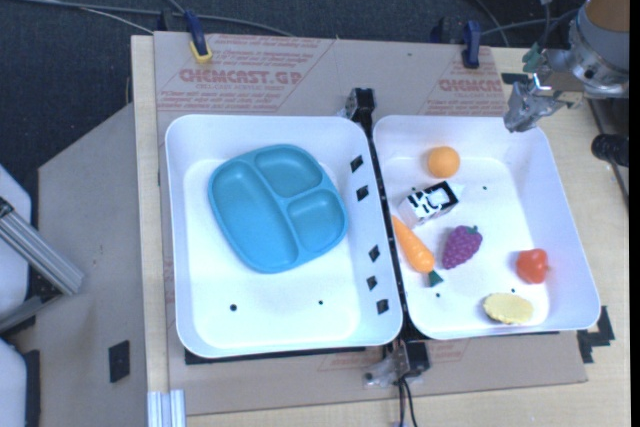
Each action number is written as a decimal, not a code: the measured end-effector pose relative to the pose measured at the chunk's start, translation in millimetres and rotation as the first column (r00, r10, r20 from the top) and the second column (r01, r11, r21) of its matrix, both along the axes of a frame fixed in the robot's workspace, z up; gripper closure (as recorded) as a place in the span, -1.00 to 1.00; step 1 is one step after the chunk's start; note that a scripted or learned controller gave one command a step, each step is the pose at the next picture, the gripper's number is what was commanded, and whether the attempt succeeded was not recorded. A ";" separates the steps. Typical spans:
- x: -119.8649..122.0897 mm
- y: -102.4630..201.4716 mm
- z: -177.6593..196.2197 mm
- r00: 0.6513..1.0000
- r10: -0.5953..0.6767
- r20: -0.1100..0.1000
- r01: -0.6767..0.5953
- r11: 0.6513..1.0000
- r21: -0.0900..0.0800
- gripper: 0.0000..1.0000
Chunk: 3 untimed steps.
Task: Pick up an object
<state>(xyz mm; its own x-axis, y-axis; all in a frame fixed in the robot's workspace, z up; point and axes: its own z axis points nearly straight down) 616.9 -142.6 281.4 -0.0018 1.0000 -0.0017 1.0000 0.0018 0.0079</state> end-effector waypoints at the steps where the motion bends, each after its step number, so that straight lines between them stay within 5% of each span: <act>1: 2.5 53.3 -17.6 1.000 0.003 -0.010 -0.003 1.000 0.004 1.00; 3: 7.2 151.3 -33.4 1.000 0.003 -0.011 -0.003 1.000 0.004 1.00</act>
<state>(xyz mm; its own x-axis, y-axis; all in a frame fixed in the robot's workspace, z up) 624.1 8.7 247.9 -0.0046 1.0000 0.0019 1.0000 0.0046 -0.0026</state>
